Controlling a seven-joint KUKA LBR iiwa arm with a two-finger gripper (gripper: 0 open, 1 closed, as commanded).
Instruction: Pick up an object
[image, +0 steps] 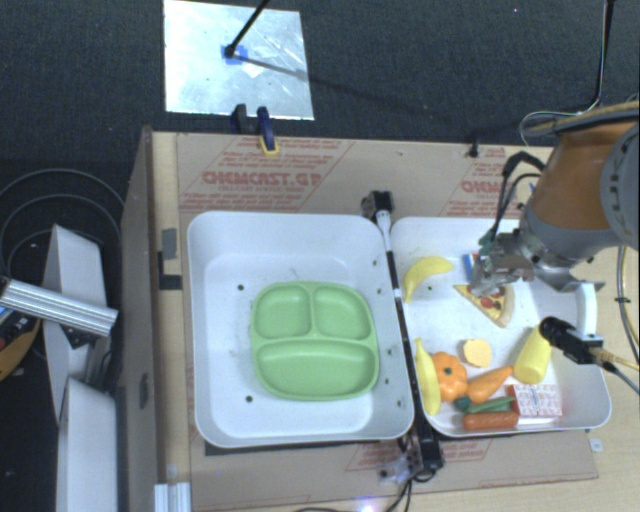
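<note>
We see the pizza slice (490, 301) toy lying flat in the right bin (600, 395), toward its back half, and we use it as the landmark. The hand (489, 280) sits directly over the slice's back edge, touching or nearly touching it; we cannot tell how it is set, since the wrist hides that part. Nothing is visibly lifted.

Just left of the slice lies a yellow banana (424, 272), close to the bin's left wall. In front of the slice is a small orange round piece (477, 352), and front-right of it a pale yellow bottle-like piece (533, 356), tilted. Further front, well apart from the slice, we see a cluster at the front wall: an orange pumpkin-like toy (449, 377), a yellow piece (427, 375) beside it, a carrot (490, 381), a red sausage-like piece (488, 421) and a small white-red box (539, 401).

Right of the slice, the grey arm (585, 185) with its orange band comes in. Far left of the slice, the left bin (215, 300) holds a green divided plate (315, 338). Both bins rest on the cardboard-covered surface (300, 175).
</note>
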